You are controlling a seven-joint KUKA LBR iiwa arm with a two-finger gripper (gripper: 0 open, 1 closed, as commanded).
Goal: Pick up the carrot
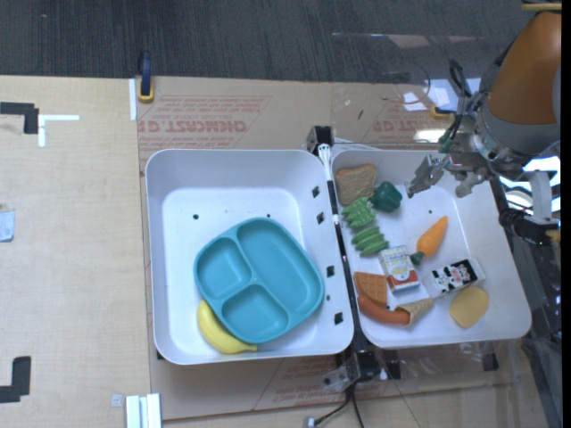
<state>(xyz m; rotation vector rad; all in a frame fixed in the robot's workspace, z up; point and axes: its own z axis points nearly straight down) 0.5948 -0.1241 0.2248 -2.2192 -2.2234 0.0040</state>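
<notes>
Orange carrot (433, 235): lies in the right bin (504, 266), slanted, thick end up and to the right, green stub at its lower left end; nothing grips it.
Gripper (444, 175): hangs over the upper part of the right bin, above and a little right of the carrot, apart from it; whether it is spread or pressed together cannot be told from this slant.
Arm (526, 78): comes in from the right, orange band above the wrist.
Right bin, left side: slice of bread (355, 183) at the top, dark green pepper (386, 196) beside it, light green pods (364, 226) below.
Right bin, lower part: small carton (401, 270) just left of the carrot's tip, black-and-white carton (453, 276), yellowish round piece (468, 308), sausage (382, 312) along the near edge.
Left bin (169, 239): teal divided plate (258, 280) with a banana (219, 331) tucked against its lower left edge.
</notes>
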